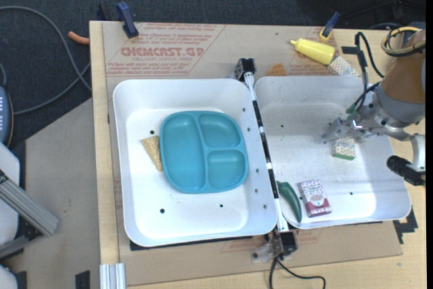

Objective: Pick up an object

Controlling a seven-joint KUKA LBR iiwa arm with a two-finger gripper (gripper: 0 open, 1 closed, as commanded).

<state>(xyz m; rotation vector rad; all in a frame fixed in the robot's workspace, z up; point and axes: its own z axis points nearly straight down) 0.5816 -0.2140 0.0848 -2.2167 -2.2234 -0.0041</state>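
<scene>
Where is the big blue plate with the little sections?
The blue divided plate lies in the left bin, about in its middle. A tan cracker-like piece is tucked under its left edge.

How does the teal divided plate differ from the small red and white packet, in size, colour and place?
The teal divided plate is far larger than the small red and white packet. The plate is one plain teal colour; the packet carries a red and white print. The plate lies in the left white bin, partly over a tan cracker-like piece; the packet lies in the right white bin, beside a green object. Both lie flat.
</scene>
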